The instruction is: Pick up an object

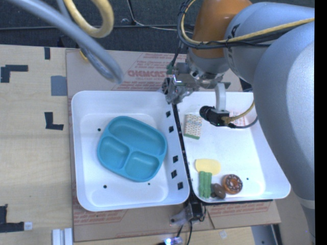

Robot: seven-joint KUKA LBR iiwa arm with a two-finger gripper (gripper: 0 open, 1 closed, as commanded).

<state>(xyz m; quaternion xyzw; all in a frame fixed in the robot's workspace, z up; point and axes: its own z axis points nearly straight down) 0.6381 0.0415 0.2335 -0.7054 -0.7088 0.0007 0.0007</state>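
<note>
**Arm over the far end of the divider, small items untouched in right bin**

Arm (276,60): grey, big, fills the right side and reaches in toward the far middle; orange band (217,14) above the wrist. Yellow and grey hoses loop across the far left.

Bench (30,152): light wood with black tape marks, cardboard sheet under both bins.

Left bin (84,106): white, shallow. Holds a blue divided tray (132,148), three compartments, lying flat and a bit skewed, roughly central in the bin.

Right bin (255,152): white, shallow, touching the left bin along the middle divider. Its far part is covered by the arm.

Gripper (173,88): hangs over the far end of the divider where the two bins meet. Jaws: cannot tell whether wide or narrow, too dark and cluttered; nothing seen between them.

Small things, all in the right bin:
- patterned sponge-like block (192,126), greenish edge, close to the divider, just near of the gripper, apart from it.
- yellow piece (207,166), flat, nearer the front.
- green piece (205,184), long, upright in view, just near of the yellow piece.
- doughnut (232,184), brown with sprinkles, right of the green piece.
- brown lump (218,190), small, between the green piece and doughnut, touching or almost touching both.
</note>
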